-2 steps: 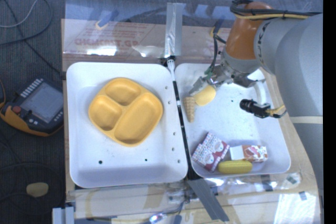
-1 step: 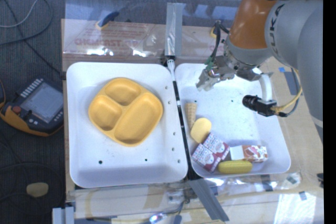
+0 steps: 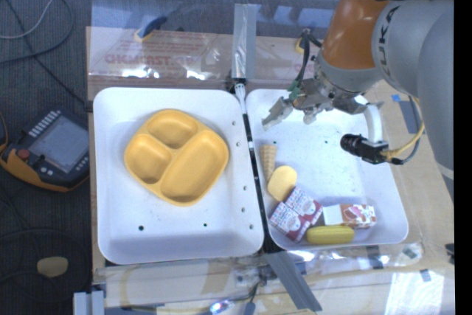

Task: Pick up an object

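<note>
Your gripper (image 3: 293, 110) hangs over the upper left part of the right bin (image 3: 391, 192), its two fingers spread open and holding nothing. The grey arm with its orange band (image 3: 355, 26) comes in from the right above it.

Below the gripper, along the bin's left wall, lies a small waffle cone (image 3: 268, 156), and just under that a pale yellow rounded piece (image 3: 282, 182). Near the bin's lower edge sit a red-and-white carton (image 3: 295, 213), a second smaller carton (image 3: 358, 215) to its right, and a yellow banana-shaped toy (image 3: 330, 234) touching the first carton.

The cone is the closest thing to pick up. It looks light and stiff, probably smooth plastic, so it may slip; I would close across its wider upper part, though the bin wall just beside it leaves little room for a finger. The cartons look light too, with flat faces that should grip more surely.

The left bin (image 3: 118, 229) holds a yellow divided plate (image 3: 176, 155). Off the desk, to the left, a control pendant (image 3: 49, 152) rests on the floor.
</note>
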`<state>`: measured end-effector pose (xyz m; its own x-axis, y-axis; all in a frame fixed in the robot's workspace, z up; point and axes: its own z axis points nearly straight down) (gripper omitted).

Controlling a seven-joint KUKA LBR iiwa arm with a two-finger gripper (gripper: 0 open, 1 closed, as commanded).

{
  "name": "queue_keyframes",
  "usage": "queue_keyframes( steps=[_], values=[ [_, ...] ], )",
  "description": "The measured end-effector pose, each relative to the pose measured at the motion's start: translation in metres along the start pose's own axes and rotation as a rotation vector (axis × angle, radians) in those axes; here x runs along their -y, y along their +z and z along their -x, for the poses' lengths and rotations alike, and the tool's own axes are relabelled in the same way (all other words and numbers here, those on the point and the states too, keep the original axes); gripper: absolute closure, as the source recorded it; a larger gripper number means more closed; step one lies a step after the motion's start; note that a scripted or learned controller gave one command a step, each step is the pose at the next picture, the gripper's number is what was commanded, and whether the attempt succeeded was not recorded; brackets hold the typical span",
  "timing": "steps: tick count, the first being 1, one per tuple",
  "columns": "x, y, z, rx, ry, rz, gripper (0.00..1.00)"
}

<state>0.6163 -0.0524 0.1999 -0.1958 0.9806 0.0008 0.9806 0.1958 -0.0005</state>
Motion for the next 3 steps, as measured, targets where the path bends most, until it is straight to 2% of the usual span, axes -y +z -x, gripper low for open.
queue_keyframes(
  steps=[1,2,3],
  values=[
    [0.057,0.104,0.049,0.001,0.039,0.002,0.00],
    [0.136,0.109,0.029,0.004,-0.031,0.014,0.00],
    [0.134,0.100,0.028,0.001,-0.033,0.017,1.00]
  ],
)
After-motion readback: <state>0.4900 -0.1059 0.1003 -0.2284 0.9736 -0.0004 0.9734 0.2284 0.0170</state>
